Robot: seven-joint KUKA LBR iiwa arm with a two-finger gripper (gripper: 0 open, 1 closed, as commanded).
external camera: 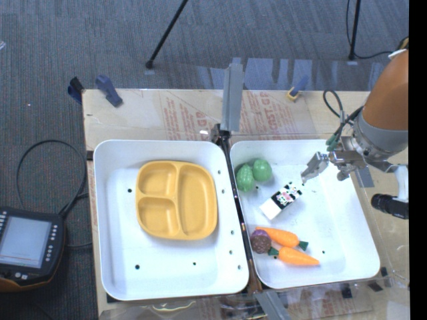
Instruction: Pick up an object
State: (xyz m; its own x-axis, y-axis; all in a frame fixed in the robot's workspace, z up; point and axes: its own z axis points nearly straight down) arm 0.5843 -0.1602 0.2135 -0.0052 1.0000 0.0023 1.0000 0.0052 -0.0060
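Observation:
In the right bin [341,227] lie two green vegetables [253,174] at its left wall, a small white and black carton [281,201] near the middle, and two orange carrots [288,247] with a dark purple piece [261,241] toward the front. My gripper [337,171] hangs above the bin's back right part, up and to the right of the carton. It is open, its fingers spread wide with nothing between them. One fingertip [311,170] points toward the carton and stays clear of it.
The left bin [113,245] holds a yellow divided plate [177,199]. A grey upright post [232,102] stands behind the seam between the bins. A handheld control pendant [27,242] lies on the floor at the left.

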